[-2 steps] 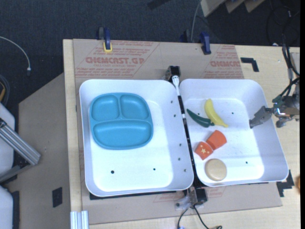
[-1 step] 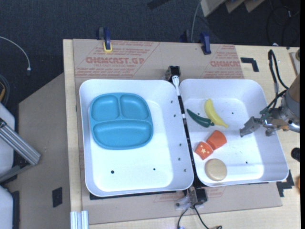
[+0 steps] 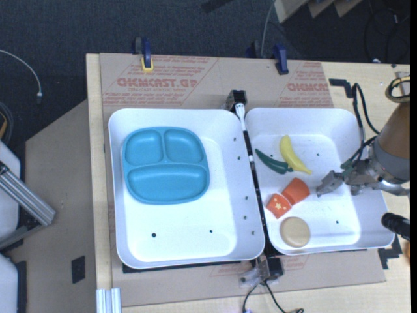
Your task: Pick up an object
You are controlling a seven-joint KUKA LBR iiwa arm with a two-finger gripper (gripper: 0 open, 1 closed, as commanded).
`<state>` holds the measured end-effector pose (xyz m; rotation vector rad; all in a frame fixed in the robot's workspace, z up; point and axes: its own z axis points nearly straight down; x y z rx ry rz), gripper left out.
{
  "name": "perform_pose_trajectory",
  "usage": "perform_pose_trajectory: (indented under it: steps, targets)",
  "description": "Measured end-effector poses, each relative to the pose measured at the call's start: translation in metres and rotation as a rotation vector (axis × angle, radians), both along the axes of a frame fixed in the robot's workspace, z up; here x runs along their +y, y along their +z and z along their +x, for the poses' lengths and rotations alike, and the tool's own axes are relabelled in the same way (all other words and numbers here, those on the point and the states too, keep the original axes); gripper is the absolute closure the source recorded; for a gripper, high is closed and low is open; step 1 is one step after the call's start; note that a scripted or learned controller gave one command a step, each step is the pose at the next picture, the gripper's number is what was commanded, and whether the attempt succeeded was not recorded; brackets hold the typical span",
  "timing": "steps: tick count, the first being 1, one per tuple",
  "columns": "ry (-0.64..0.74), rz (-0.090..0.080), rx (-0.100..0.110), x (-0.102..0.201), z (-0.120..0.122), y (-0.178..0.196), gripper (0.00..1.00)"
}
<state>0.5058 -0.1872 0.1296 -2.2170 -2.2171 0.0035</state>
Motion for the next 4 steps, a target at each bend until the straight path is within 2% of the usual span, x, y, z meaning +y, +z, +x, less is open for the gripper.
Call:
perform_pose_trajectory:
  steps: [1,3,4]
  targets:
    - [0.0,-0.005,-0.008,-0.001,0.002,0.014,1.0]
    - [0.001,-0.006,-0.011,0.004,0.007,0.089,1.0]
    - [0.005,-0.004,-0.009,0.044,0.024,0.094,1.0]
